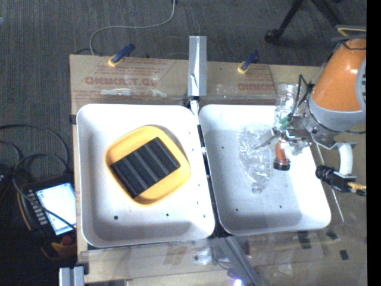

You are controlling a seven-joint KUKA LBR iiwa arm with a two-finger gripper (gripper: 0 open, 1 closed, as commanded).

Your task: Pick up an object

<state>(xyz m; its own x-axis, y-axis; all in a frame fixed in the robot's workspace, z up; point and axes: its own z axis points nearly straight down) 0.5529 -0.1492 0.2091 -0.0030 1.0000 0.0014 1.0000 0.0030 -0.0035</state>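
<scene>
Progress: I see nothing lifted; clear plastic piece (257, 154) lies in right bin (309, 210).
Hand (281, 154): grip state, cannot tell.

The arm (340, 88) is grey with a rounded orange band and thin black cables.

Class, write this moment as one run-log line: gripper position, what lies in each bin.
gripper: over right bin, beside clear plastic item | left bin: yellow tray with black insert | grasp: not confirmed
</scene>
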